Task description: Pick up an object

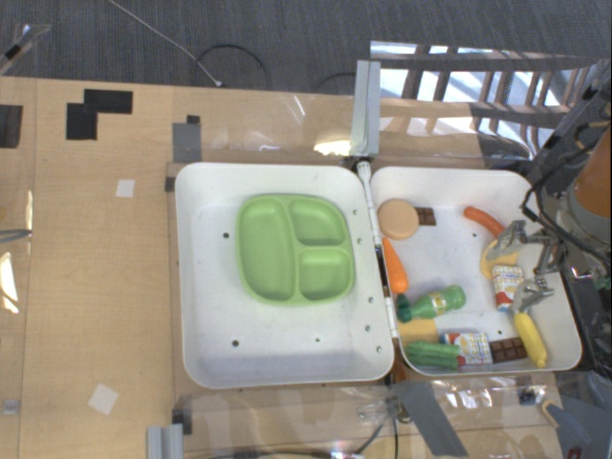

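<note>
Left bin (pixel 206 352) holds just a green divided plate (pixel 292 249); at three o'clock in the right bin (pixel 449 187), the gripper (pixel 525 266) straddles a small bottle (pixel 507 284), fingers spread, so nothing seems lifted yet.

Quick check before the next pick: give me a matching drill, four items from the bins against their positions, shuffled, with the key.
Items:
1. green divided plate
2. round tan bun
3. orange carrot
4. yellow corn cob

Places:
A. right bin, near right corner
B. left bin, middle
C. right bin, along its left wall
D. right bin, far left corner

Pairs: 1-B, 2-D, 3-C, 4-A
</note>
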